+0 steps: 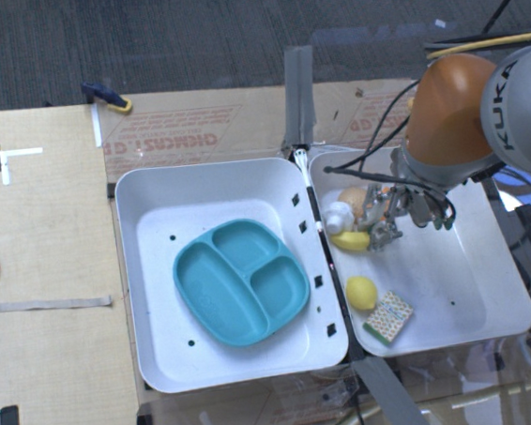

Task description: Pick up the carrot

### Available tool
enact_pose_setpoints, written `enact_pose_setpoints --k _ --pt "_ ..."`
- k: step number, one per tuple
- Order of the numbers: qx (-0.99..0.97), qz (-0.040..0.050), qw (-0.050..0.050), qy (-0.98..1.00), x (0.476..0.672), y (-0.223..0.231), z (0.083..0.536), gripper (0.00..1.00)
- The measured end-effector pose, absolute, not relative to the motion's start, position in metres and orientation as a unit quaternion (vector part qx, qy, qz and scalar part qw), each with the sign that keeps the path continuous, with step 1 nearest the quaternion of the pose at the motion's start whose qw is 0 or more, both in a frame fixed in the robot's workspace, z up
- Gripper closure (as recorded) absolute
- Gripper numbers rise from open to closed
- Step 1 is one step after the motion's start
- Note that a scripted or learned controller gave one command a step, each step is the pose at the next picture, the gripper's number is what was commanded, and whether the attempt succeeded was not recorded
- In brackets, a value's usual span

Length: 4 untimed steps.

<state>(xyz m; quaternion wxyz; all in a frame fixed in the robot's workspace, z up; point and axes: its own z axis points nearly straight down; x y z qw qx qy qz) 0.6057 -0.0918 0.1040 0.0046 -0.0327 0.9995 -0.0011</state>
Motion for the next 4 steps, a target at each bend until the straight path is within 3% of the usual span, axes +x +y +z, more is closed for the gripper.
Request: enact_pose_setpoints --k 1,2,3,4 --pt "-0.034 -0.0019 0.007 0.999 0.607 -0.091 0.114 1.00" --pt "0.144 0.0001 0.005 0.990 0.662 -0.097 0.097 1.00" --pt "0.144 -0.0001 0.004 0.990 0.661 -0.097 0.095 0.00" --pt "0.134 -0.0004 0.002 0.991 0.598 -0.180 0.094 0.00"
